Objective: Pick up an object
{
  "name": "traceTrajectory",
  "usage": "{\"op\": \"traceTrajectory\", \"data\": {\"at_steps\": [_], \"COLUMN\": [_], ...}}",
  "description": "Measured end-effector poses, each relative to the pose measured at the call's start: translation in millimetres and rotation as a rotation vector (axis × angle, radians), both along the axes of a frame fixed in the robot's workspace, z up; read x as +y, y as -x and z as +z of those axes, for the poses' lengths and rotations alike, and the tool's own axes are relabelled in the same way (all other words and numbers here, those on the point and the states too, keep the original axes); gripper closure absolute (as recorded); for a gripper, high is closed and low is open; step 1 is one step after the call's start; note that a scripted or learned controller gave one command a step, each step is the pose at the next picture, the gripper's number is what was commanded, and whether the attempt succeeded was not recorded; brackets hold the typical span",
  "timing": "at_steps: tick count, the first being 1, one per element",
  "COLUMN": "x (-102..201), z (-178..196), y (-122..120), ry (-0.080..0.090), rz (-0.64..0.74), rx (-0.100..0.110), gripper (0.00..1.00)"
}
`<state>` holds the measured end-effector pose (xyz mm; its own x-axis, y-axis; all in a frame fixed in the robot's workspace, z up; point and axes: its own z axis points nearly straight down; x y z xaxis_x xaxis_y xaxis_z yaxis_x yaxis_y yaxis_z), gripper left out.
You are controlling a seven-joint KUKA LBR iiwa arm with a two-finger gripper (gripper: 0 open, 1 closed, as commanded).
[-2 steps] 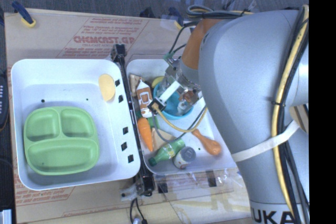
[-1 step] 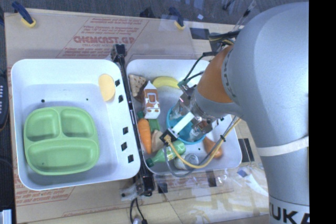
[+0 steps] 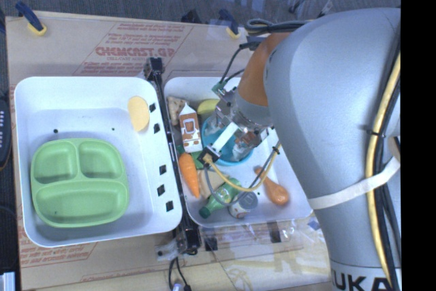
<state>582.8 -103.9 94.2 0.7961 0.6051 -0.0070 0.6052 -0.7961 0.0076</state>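
My gripper [image 3: 230, 135] is down in the right bin [image 3: 289, 215], low over a blue bowl [image 3: 219, 146] in the middle of the pile. The wrist and the big grey arm [image 3: 334, 119] hide the bin's right half. Around the bowl lie a small white-and-orange carton [image 3: 190, 132], a carrot [image 3: 189, 174], a yellow-green fruit [image 3: 207, 107], a green bottle [image 3: 216, 200], a grey round can [image 3: 246, 201] and an orange pear-shaped toy [image 3: 275, 193]. Whether anything is in the gripper's grasp is hidden.
The left bin [image 3: 41, 95] holds a green divided plate [image 3: 78, 180] and a yellow oval piece [image 3: 139, 112] near its right wall. A black clamp strip [image 3: 163, 146] runs between the bins. Cardboard [image 3: 102, 44] covers the bench behind them.
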Motion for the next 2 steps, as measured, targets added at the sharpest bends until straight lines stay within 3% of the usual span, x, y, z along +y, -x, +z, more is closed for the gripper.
{"op": "traceTrajectory", "data": {"at_steps": [1,2], "x": [-23.2,-20.7], "z": [3.2,10.3], "y": [95.3,97.7], "ry": [-0.001,-0.013], "rz": [0.164,0.178], "rx": [-0.02,-0.001], "gripper": [0.0,1.0]}}
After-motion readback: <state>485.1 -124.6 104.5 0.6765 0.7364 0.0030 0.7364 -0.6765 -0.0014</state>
